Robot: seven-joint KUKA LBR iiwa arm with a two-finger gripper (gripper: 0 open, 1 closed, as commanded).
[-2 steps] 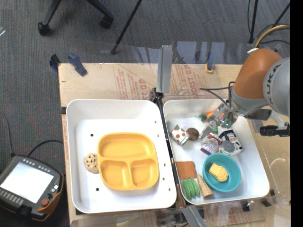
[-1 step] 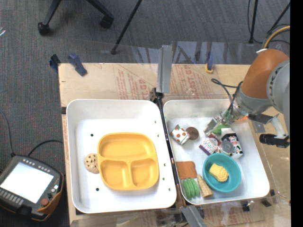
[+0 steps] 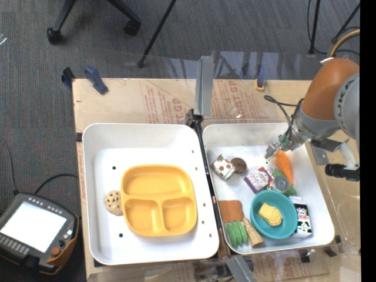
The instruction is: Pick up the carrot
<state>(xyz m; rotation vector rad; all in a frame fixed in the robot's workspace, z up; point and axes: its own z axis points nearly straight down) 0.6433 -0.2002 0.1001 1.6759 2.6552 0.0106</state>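
Inspector: The carrot [image 3: 285, 165] is noted as a small orange cone, broad end up and tapering downward, with a touch of green at its foot. It is found in the right bin [image 3: 320, 184], immediately below and to the right of the fingers [image 3: 276, 147].

Clerk: And the state of the gripper [image 3: 277, 150]?

Inspector: The gripper is seen at the carrot's upper end. Whether the fingers are released or clenched cannot be told; they are small and blurred against the white bin. Nothing is seen between them, and contact with the carrot cannot be confirmed.

Clerk: What else is recorded near the fingers?

Inspector: Below them a purple packet [image 3: 258, 179] and a small grey round item [image 3: 282, 184] are noted, and further below, a teal bowl [image 3: 272, 214] with yellow corn [image 3: 270, 214] in it. To their left a red and white carton [image 3: 223, 167] and a brown disc [image 3: 238, 165] are set.

Clerk: Anything cut off?

Inspector: The arm [image 3: 332, 96] is cut off at the right. A black and white carton [image 3: 302, 219] is partly hidden by the bowl. Far left, a yellow tray [image 3: 158, 200] and a cookie [image 3: 114, 202] are logged in the left bin [image 3: 100, 151].
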